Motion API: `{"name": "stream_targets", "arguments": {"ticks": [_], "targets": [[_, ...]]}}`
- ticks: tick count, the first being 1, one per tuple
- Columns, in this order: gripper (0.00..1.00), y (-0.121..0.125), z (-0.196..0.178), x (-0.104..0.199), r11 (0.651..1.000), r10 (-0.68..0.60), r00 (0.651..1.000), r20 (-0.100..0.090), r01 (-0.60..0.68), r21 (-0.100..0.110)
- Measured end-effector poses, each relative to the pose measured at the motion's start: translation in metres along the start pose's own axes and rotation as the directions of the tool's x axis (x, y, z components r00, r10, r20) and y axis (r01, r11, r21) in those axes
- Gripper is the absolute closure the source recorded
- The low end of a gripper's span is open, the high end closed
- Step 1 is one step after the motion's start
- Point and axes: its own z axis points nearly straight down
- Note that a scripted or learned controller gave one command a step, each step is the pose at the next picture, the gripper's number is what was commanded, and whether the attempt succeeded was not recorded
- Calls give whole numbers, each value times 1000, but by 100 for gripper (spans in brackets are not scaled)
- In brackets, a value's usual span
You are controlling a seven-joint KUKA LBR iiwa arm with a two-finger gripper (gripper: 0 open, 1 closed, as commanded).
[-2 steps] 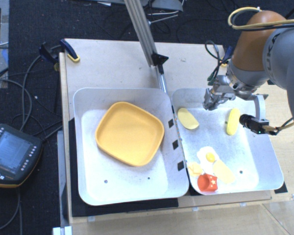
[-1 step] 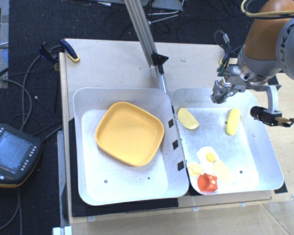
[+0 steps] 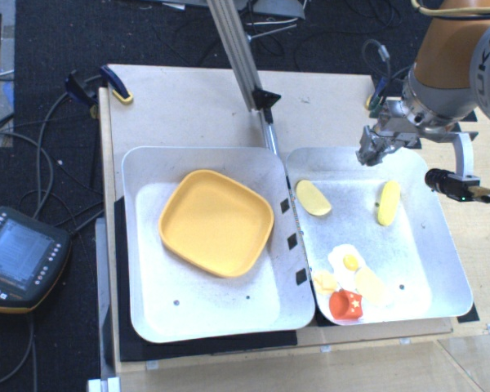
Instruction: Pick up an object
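In the right bin (image 3: pixel 425 243) lie a yellow banana-shaped piece (image 3: pixel 387 203), a pale yellow oval slice (image 3: pixel 314 198), a fried-egg toy (image 3: pixel 348 260), a cream wedge (image 3: pixel 371 287), a small yellow chip (image 3: pixel 324 282) and a red piece (image 3: pixel 345 305). My gripper (image 3: pixel 371 152) hangs over the right bin's far edge, up and left of the banana-shaped piece, and I see nothing in it. Its fingers point down and are too dark to read.
A yellow square plate (image 3: pixel 217 222) fills much of the left bin (image 3: pixel 147 300). A slanted metal bar (image 3: pixel 237 43) crosses the back of the bench. A teach pendant (image 3: pixel 16 256) lies on the floor at left. A blue-yellow clamp (image 3: pixel 114 84) grips the bench's far left corner.
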Motion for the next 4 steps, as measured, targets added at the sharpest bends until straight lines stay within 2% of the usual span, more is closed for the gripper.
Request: {"name": "stream_targets", "arguments": {"ticks": [2, 3, 4], "targets": [[100, 16, -7, 108, 1000, -4, 1000, -1, 4, 2], [100, 9, 0, 163, 1000, -4, 1000, -1, 4, 3], [100, 13, 1, 209, 1000, -3, 1000, 0, 3, 2]]}}
